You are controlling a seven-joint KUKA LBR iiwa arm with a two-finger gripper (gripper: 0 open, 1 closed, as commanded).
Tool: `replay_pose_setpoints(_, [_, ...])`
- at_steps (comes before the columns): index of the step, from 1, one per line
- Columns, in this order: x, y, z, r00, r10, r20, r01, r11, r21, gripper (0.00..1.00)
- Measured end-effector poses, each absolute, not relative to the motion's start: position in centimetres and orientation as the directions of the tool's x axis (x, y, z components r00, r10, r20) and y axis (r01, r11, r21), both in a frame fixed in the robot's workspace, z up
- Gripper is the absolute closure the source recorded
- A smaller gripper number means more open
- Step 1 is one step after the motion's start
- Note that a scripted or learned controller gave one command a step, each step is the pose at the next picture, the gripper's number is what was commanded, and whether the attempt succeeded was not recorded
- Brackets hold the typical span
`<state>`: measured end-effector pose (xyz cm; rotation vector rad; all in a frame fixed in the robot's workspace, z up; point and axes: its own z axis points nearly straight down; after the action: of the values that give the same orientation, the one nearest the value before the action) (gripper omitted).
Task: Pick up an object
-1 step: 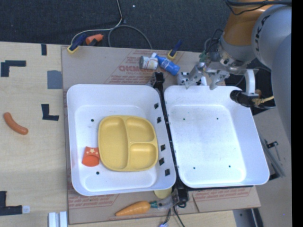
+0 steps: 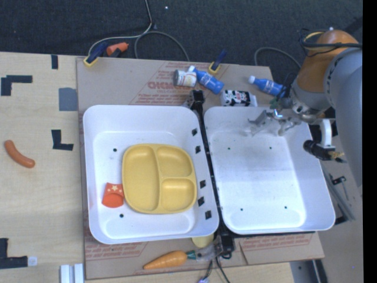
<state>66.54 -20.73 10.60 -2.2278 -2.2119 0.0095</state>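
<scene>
Gripper [image 2: 268,122] low over upper rim of right bin [image 2: 265,217], arm angling in from right, orange band above wrist. Fingers splayed apart, nothing between them. Yellow divided plate [image 2: 158,177] and orange cup [image 2: 113,196] well left, in left bin [image 2: 94,128].

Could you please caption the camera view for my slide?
Gripper above right bin; yellow plate and orange cup in left bin.

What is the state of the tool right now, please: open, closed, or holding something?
Tool: cannot be told at this size. It sits over the back edge of the right bin, and nothing is seen in it.
</scene>
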Motion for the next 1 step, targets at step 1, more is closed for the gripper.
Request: replay_pose_setpoints(1, [66.91,-13.11,8.46,-0.006,1.000,-0.003,1.000,0.006,0.001,0.00])
